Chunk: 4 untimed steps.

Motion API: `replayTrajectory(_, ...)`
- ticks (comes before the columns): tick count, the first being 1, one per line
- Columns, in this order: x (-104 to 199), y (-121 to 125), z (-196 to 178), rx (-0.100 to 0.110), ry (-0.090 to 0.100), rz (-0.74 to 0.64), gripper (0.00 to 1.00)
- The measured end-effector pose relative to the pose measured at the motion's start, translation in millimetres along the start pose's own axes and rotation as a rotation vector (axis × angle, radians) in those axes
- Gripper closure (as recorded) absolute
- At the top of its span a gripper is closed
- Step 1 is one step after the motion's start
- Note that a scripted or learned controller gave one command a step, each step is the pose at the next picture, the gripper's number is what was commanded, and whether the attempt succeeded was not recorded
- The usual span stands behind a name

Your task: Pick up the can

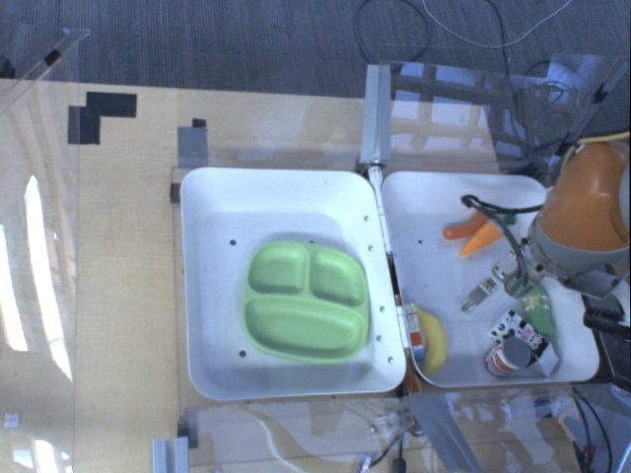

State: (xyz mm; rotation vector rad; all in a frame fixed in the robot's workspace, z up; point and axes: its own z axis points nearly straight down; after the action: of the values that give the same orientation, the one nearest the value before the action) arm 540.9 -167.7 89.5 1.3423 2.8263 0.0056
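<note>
The can [511, 350] lies on its side in the front right corner of the right bin [434, 215]. It has a black-and-white patterned label and a reddish end facing the front. My gripper [484, 292] hangs over the middle of the right bin, a little behind and left of the can and apart from it. The grey arm with its orange band [589, 205] comes in from the right, and nothing shows in the gripper.
An orange carrot [471, 234] lies behind the gripper. A yellow banana [431, 340] rests at the right bin's front left. A green packet [540, 315] sits beside the can under the wrist. The left bin [212, 264] holds a green divided plate [306, 299].
</note>
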Motion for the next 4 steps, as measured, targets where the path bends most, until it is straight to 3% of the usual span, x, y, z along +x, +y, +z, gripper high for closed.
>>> replayTrajectory(1, -0.8, -53.5, -0.8, -0.004, 0.000, 0.060, 0.00)
replayTrajectory(3, 2.4, -57.6, -1.1, -0.007, -0.002, 0.046, 0.00)
replayTrajectory(4, 1.1, -55.5, -13.1, -0.011, -0.006, 0.047, 1.00)
